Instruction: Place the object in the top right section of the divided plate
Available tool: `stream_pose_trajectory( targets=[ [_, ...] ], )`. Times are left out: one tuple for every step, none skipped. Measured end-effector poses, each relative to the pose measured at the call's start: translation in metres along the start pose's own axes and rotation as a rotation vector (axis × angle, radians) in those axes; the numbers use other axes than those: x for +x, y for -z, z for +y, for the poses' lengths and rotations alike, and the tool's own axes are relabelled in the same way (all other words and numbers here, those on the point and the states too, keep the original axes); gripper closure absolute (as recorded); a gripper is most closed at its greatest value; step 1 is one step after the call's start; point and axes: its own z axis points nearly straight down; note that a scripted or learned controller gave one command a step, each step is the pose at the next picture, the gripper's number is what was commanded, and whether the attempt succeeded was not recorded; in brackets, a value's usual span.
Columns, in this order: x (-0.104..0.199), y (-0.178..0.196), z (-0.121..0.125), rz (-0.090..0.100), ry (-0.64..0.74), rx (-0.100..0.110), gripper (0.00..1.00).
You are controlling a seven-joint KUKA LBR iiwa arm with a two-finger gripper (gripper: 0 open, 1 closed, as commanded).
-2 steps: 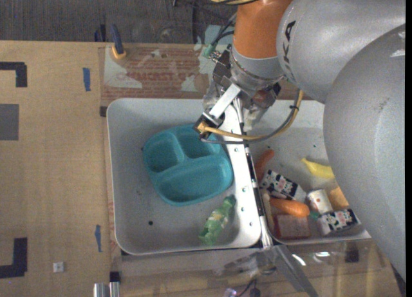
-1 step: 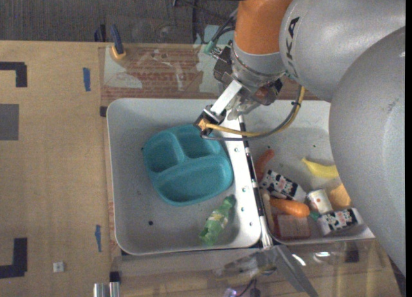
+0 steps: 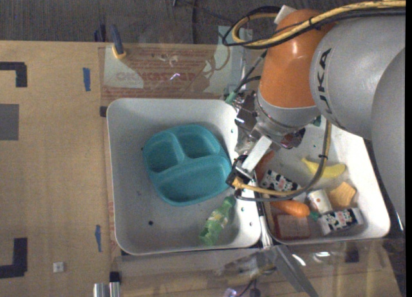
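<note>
1. Start from the divided plate (image 3: 187,163), the teal one lying in the left bin (image 3: 119,180). It lies slightly turned, so its top right section (image 3: 201,141) is the small compartment nearest the arm.
2. The gripper (image 3: 250,140) hangs just right of the plate, over the walls where the two bins meet. The wrist hides it from above, so I cannot tell whether it is open or closed, and nothing shows in its grasp.
3. Judge the step as picking, not placing, since no object is seen held. I cannot tell which thing is meant.
   - A green leafy piece (image 3: 215,221) lies below the plate's lower right corner.
   - A banana (image 3: 325,172), a carrot (image 3: 291,209) and a cow-patterned carton (image 3: 278,182) lie well right of the plate, in the right bin (image 3: 376,212).
4. Choose a thing that lies apart from its neighbours. Those right of the plate crowd together, so a descent there risks pinching two.
5. Lift clear of the bin walls right of the plate before crossing.
6. Come down over the middle of the top right section, away from its ridges, and release low so the thing does not bounce into the large compartment below.
</note>
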Motion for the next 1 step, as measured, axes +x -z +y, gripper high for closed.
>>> stream_pose_trajectory(
  targets=[
    [-0.0010, -0.0142, -0.0579, 0.000, -0.031, 0.001, 1.00]
  ],
)
